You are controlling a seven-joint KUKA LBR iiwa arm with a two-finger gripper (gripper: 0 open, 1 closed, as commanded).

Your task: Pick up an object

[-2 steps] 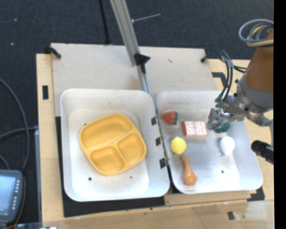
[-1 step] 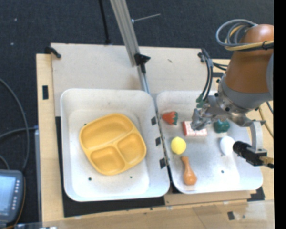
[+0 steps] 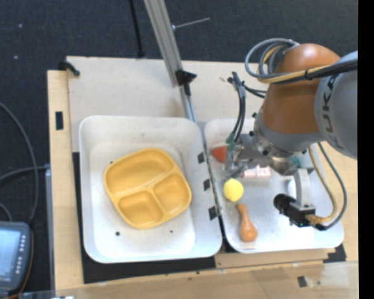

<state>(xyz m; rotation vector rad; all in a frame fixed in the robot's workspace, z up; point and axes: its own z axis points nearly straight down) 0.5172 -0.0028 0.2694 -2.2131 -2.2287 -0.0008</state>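
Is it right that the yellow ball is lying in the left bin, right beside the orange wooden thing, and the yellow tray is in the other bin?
Not quite. The camera view shows the yellow ball in the right bin, just above the orange wooden thing. The yellow tray is in the other bin, the left bin.

Yellow three-compartment tray (image 3: 148,187) in left white bin (image 3: 93,136), metal pole (image 3: 164,33), grey screen device (image 3: 8,251)

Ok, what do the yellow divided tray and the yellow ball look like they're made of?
The yellow divided tray looks like moulded plastic: even colour, soft sheen, rounded compartment walls. The yellow ball is smooth and matte, possibly plastic, foam or rubber; the view leaves that open.
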